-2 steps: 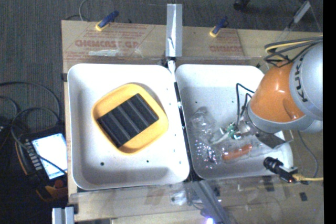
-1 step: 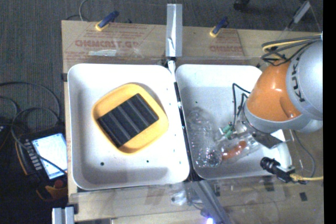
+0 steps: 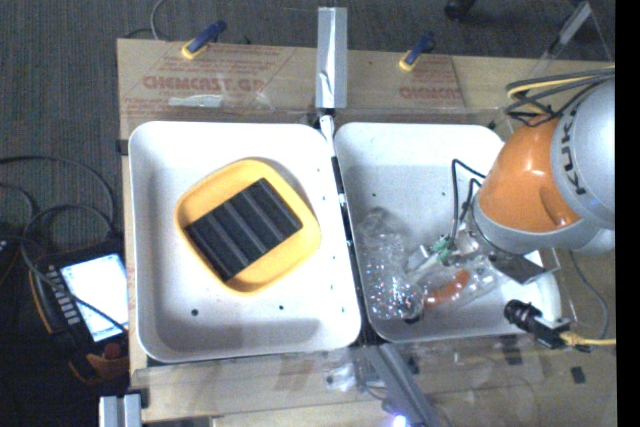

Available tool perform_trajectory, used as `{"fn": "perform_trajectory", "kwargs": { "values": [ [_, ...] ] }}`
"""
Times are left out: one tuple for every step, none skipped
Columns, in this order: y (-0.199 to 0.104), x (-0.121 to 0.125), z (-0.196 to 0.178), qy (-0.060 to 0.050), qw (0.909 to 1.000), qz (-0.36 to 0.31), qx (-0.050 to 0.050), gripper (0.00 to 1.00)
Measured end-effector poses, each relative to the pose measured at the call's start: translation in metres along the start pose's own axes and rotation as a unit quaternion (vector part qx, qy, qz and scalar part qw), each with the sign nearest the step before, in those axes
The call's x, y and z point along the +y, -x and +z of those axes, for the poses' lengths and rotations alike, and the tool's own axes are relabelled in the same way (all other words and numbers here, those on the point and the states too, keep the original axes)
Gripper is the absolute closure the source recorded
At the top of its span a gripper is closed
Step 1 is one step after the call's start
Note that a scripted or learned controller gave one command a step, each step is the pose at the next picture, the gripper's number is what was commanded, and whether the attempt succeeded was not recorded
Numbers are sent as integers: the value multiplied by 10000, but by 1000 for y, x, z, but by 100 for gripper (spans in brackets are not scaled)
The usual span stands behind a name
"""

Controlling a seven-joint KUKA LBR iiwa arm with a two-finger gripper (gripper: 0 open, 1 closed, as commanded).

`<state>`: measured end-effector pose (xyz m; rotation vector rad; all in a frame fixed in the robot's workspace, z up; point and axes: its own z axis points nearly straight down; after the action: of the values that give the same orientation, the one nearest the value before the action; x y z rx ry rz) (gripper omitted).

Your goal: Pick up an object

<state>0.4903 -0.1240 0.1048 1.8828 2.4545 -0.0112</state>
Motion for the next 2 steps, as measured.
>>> {"fn": "perform_trajectory", "kwargs": {
  "values": [
    [53,28,-37,-137,9979,609,192,0],
    [81,-13,17,-55,9997,-114,205,0]
  ]
}}
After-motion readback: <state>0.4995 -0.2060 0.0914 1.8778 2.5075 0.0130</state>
